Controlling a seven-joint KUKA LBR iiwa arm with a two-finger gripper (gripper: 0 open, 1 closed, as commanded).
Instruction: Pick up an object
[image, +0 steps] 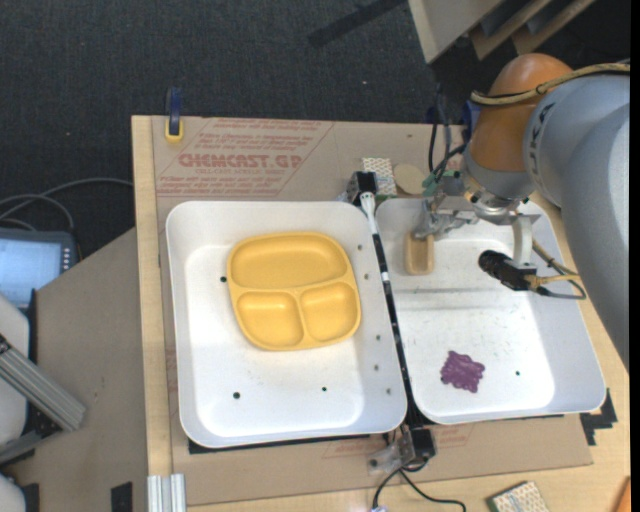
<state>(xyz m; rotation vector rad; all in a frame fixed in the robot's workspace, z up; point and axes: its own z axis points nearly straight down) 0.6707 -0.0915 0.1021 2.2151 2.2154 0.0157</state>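
Nearest, a small purple lump (462, 370) lies loose at about 7 o'clock in the right bin (560, 390), well apart from everything else and so a free target. The yellow divided plate (293, 290) sits flat near the middle of the left bin (200, 390), too broad for a pinch, I judge. Farther back, a tan block (419, 253) lies at 10 o'clock in the right bin, and the hand (437, 218) hangs just beyond it at 11 o'clock, probably lined up on that block; whether the hand is open, closed or gripping, I cannot tell.
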